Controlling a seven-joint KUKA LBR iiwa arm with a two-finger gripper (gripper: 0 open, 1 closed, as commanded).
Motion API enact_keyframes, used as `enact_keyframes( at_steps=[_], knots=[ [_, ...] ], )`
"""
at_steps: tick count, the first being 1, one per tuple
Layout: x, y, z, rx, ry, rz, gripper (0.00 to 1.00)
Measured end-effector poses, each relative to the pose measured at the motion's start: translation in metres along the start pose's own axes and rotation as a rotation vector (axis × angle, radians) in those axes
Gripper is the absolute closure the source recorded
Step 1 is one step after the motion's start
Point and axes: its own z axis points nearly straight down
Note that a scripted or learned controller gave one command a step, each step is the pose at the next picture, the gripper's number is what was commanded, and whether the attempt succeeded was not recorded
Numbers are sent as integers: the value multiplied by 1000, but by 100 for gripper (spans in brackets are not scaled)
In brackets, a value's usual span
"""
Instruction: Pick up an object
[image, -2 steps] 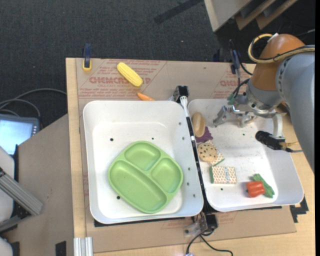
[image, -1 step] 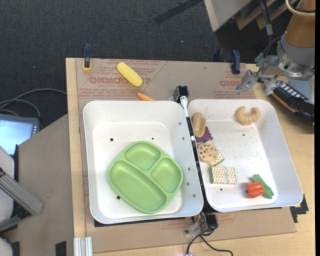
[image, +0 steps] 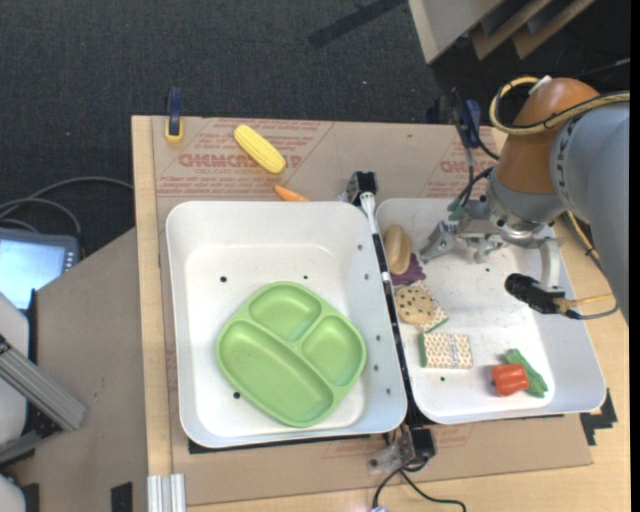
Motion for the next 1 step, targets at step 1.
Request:
enact_keyframes(
  at_steps=[1],
  knots=[
    [-44,19,9,19,14,5,0]
  ],
)
